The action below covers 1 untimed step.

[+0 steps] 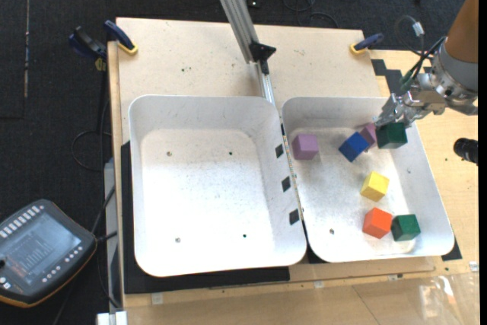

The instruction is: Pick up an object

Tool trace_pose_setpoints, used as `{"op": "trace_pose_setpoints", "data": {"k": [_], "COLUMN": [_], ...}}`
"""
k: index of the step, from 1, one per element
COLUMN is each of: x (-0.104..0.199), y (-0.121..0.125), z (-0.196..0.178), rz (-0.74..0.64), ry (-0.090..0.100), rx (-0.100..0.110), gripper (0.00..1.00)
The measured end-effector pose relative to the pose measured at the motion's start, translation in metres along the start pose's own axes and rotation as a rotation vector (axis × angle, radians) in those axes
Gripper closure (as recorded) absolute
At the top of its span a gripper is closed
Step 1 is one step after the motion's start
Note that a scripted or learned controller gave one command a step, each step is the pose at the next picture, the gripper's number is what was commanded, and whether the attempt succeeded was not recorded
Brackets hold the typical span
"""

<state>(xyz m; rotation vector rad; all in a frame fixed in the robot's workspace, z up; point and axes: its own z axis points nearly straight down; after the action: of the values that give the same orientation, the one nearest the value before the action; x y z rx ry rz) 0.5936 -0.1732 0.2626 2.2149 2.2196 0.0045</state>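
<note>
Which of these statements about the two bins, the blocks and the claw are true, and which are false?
1. The yellow block lies in the right bin. True.
2. The purple block lies in the left bin. False: it lies in the right bin.
3. The orange block sits beside a green block. True.
4. The claw hovers over the left bin. False: it is at the right bin's far right edge, by a dark green block.

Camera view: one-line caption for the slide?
Gripper over the right bin, a dark green block at its tip, five other blocks below.
</note>
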Motion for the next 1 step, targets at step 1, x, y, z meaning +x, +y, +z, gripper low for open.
{"op": "trace_pose_setpoints", "data": {"k": [1], "x": [0.0431], "y": [0.0078], "z": [0.0082], "rz": [-0.005], "ry": [0.003], "rx": [0.006], "gripper": [1.0]}}
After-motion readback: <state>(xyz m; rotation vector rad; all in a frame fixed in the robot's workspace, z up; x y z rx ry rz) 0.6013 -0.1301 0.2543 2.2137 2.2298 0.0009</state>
